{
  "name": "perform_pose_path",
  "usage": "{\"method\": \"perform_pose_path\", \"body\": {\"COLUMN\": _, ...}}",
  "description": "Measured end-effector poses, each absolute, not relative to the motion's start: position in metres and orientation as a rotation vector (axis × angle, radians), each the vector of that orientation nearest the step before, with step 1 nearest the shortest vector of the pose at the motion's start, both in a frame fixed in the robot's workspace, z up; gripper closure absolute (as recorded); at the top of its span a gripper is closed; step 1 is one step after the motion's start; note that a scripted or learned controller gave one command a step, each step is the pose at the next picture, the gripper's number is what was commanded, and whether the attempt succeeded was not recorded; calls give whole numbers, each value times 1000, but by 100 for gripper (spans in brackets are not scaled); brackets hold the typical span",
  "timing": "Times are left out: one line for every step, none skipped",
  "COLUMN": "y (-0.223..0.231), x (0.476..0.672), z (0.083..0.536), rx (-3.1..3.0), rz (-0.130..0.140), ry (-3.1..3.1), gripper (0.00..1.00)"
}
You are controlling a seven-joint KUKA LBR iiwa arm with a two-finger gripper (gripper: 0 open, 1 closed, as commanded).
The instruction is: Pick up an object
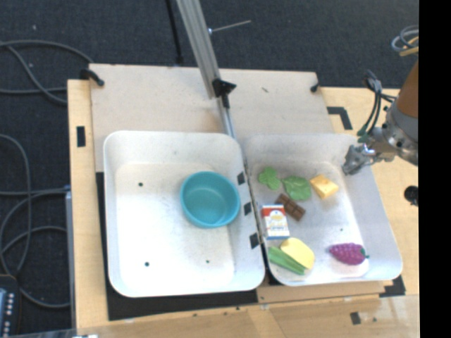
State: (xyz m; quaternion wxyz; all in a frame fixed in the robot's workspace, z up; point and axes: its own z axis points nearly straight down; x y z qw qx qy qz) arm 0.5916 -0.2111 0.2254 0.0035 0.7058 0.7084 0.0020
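Altogether one blue bowl (210,199) and seven toys; end effector (354,159) state unclear.

7 small toys (303,217) in right bin (373,210)

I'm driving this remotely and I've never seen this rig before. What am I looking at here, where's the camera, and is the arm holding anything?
One fixed camera looks down at a slant on a bench with two shallow white bins. The robot arm reaches in from the right edge; its gripper hangs over the right bin's upper right rim, with nothing visible between its fingers. The left bin holds a blue bowl. The right bin holds small toy foods: two green leafy pieces, a yellow wedge, a brown piece, a small carton, a yellow-and-green piece and purple grapes. A metal post stands behind the bins.
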Motion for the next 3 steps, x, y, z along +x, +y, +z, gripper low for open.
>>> {"method": "perform_pose_path", "body": {"y": -157, "x": 605, "z": 239, "rx": 2210, "rz": 6, "ry": 2229, "gripper": 100}}
{"method": "perform_pose_path", "body": {"y": -105, "x": 615, "z": 250, "rx": 2211, "rz": 6, "ry": 2230, "gripper": 100}}
{"method": "perform_pose_path", "body": {"y": -43, "x": 628, "z": 253, "rx": 2211, "rz": 4, "ry": 2231, "gripper": 100}}
